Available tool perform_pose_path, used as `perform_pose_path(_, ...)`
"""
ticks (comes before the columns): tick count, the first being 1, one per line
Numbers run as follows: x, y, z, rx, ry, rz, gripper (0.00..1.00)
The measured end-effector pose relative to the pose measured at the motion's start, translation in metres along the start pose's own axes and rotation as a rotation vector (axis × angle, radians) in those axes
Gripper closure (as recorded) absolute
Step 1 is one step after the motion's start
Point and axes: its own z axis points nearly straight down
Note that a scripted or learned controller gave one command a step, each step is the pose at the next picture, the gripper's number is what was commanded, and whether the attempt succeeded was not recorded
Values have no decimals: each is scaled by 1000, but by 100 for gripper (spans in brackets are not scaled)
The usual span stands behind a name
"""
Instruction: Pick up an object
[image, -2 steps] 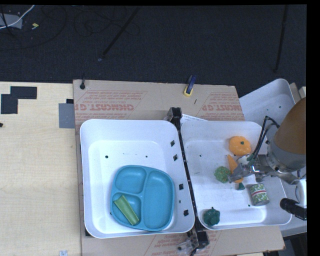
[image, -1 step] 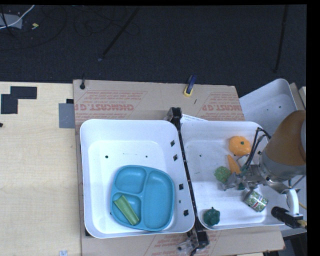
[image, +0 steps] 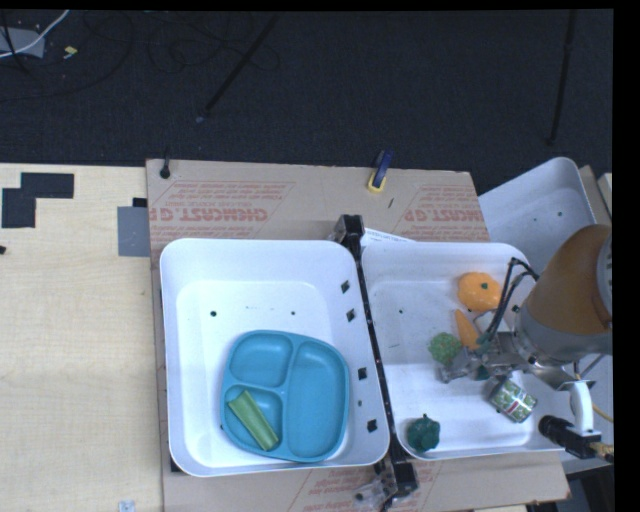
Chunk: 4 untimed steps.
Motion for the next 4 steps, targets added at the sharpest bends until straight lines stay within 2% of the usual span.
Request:
perform_pose_path(1, -1, 0, -11, -1, 0, 5, 100)
perform_pose_path(2, -2, 5, -54, -4, -2, -2, 100)
perform_pose_path(3, -11, 4, -114, -7, -3, -1, 100)
perform_pose_path(4, -12, 4, -142, -4, -2, -2, 100)
